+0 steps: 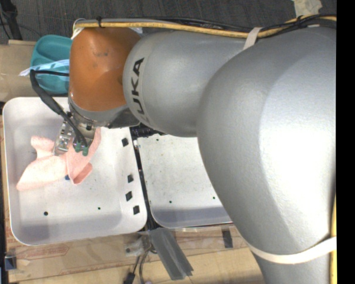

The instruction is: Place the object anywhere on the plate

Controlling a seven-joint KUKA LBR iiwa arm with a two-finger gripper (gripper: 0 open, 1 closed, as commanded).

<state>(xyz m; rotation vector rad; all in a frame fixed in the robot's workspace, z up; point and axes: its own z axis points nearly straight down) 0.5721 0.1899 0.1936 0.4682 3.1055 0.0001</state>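
Arm: grey KUKA iiwa (242, 129), very large in the camera view, reaching in from the right across the right bin and over the left one; its orange band (97, 70) sits above the wrist at the upper left.

Hand (71, 144): two-finger type, hanging below the orange band over the upper middle of the left bin. Metallic finger parts with small green tips show at its lower end. Whether the fingers are spread or closed cannot be told from this angle; nothing can be confirmed between them.

Left bin (77, 218): shallow, white, with a few dark specks on its floor.

Pink cloth (44, 167): pale pink, crumpled, lying on the floor of the left bin toward its left side. A darker pink fold (83, 161) rises just beside the hand's tip, touching or overlapping it; a grip on it cannot be told.

Right bin (177, 188): shallow, white, beside the left one, largely covered by the arm.

Teal object (50, 58): rounded, behind the left bin's far edge, partly hidden by the orange band.

Desk (6, 58): wooden, carrying both bins.

Cables (183, 28): yellow and black, running along the far side.
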